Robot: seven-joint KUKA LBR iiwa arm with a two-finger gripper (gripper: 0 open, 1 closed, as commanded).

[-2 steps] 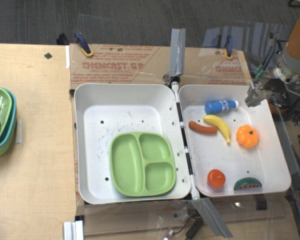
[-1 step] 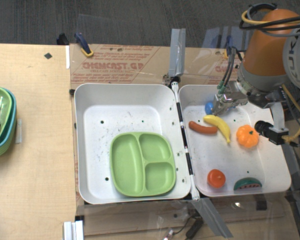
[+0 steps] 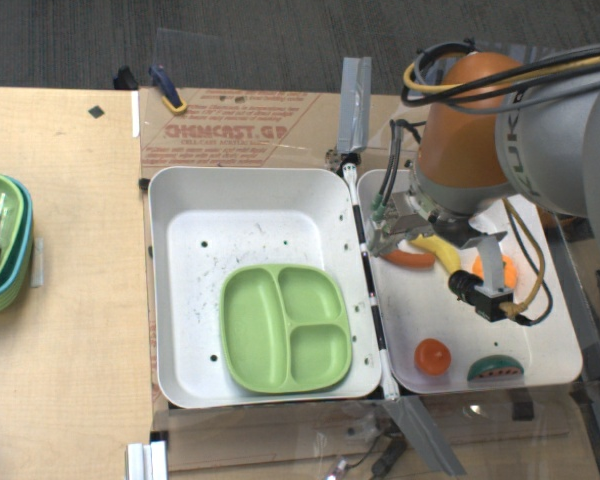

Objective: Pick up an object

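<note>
Where it hangs over the right bin (image 3: 550, 363), the end effector (image 3: 395, 236) – spread unclear – nears a banana (image 3: 442, 253).

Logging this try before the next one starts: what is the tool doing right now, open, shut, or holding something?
Tool: low in the right bin, over the yellow banana and red piece; open or shut cannot be told.

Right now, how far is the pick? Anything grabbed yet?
Done: the arm has reached into the right bin, and the hand sits low over the banana and the red sausage-shaped toy. In hand: nothing I can confirm; the wrist hides the grip. Left: secure one object and lift it clear of the bin.
</note>
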